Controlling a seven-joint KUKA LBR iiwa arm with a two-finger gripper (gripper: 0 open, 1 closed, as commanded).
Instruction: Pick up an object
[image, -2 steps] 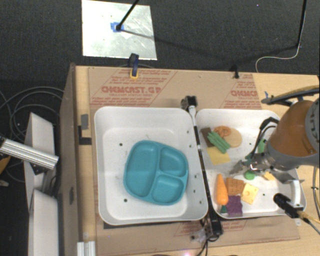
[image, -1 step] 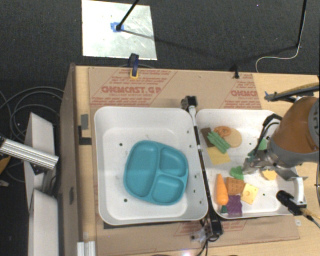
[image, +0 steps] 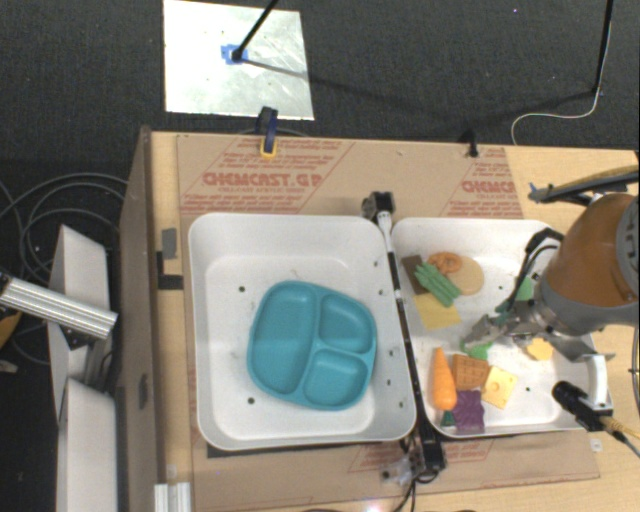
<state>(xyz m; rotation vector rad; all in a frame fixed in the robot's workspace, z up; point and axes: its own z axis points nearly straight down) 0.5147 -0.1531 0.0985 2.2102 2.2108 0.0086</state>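
Observation:
My gripper (image: 492, 330) hangs low over the middle of the right bin (image: 500, 232), with the grey arm and its orange band reaching in from the right. Just below its tip lies a small green piece (image: 478, 350); whether they touch I cannot tell. Around it lie a yellow cheese slice (image: 438, 314), a green ridged piece (image: 435, 283), a round tan cookie (image: 457, 268), an orange carrot (image: 443, 378), a brown cracker (image: 468, 372), a yellow cheese wedge (image: 500, 386), a purple piece (image: 467, 415) and a small yellow chunk (image: 540, 349).
The left bin (image: 220, 250) holds a blue divided plate (image: 312, 344). A black divider rail (image: 398, 300) runs between the two bins. The bins rest on a cardboard-covered bench (image: 300, 170).

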